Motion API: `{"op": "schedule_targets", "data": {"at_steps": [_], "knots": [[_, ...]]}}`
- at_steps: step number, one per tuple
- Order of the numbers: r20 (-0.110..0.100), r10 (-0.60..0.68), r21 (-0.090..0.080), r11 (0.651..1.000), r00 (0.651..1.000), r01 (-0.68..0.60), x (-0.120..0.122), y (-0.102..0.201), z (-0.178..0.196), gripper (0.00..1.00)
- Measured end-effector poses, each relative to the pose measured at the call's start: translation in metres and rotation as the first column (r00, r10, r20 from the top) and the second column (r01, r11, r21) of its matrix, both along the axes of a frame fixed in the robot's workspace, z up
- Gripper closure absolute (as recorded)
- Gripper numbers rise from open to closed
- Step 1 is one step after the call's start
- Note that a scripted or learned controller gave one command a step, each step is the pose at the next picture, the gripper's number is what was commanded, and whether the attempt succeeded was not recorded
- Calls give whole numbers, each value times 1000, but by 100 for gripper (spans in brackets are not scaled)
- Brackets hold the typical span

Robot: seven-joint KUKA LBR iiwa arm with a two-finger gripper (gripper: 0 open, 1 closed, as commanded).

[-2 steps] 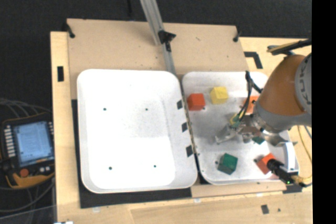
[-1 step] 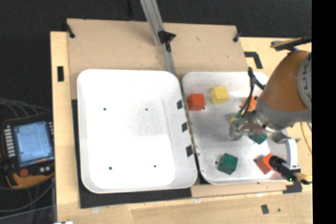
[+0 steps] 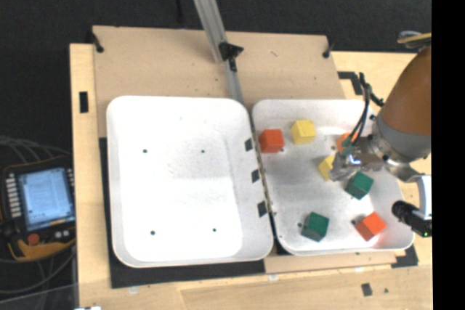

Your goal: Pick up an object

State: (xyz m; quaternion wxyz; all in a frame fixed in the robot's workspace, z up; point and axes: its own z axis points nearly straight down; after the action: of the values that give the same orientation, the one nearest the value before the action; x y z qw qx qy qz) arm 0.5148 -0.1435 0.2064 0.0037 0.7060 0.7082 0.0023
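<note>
From the overhead camera, the gripper [image 3: 347, 165] is down in the right bin [image 3: 290, 239], right beside a yellow block [image 3: 326, 168], probably its pick, and a green cube [image 3: 359, 186]. Too blurry there, so I can't tell if the fingers are apart or clamped. The rest are loose: an orange cube [image 3: 271, 141], another yellow block [image 3: 304, 131].

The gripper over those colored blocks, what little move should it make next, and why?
Probably a short drop straight down. The gripper sits low in the right bin, right at a small yellow block, with a green block close beside it.
</note>
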Motion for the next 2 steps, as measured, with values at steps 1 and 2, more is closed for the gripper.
{"op": "schedule_targets", "data": {"at_steps": [1, 2], "knots": [[-2, 0, 0, 1000, 1000, 0, 5, -6, 45, 100], [-4, 2, 1, 1000, 1000, -2, 6, -7, 73, 100]]}}
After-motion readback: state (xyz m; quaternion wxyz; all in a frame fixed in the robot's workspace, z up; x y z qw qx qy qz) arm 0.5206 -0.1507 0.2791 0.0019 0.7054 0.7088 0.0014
